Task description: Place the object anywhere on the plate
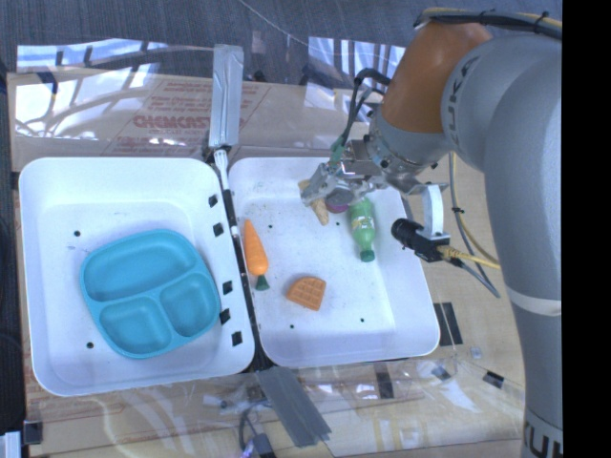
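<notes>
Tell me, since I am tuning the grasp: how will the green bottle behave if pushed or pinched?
The green bottle lies on its side, so a sideways push probably rolls it. Its smooth round body may slip from a pinch. It looks like light plastic.

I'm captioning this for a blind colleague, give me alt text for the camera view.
A grey robot arm reaches its hand over the right white bin, which holds a green bottle, a carrot and a waffle piece. The left bin holds a blue divided plate.
</notes>
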Controlling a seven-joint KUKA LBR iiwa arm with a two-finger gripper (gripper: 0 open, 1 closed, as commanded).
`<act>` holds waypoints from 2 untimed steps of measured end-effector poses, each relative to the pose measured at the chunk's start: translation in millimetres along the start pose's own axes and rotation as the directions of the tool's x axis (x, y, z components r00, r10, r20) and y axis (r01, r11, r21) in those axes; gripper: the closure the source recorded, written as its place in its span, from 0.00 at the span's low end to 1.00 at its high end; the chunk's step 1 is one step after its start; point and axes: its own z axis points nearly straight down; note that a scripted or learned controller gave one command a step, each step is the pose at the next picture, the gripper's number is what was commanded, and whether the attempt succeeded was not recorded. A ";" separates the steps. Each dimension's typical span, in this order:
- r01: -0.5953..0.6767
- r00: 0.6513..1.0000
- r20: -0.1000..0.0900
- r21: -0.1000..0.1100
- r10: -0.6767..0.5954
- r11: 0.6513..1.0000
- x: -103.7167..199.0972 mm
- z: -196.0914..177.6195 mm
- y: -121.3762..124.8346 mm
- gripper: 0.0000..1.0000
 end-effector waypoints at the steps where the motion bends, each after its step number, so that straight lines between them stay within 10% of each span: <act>1: 0.004 1.000 -0.001 0.006 -0.004 1.000 72.9 28.9 -54.0 1.00; 2: 0.006 1.000 0.000 0.004 -0.006 1.000 148.8 28.2 -97.3 1.00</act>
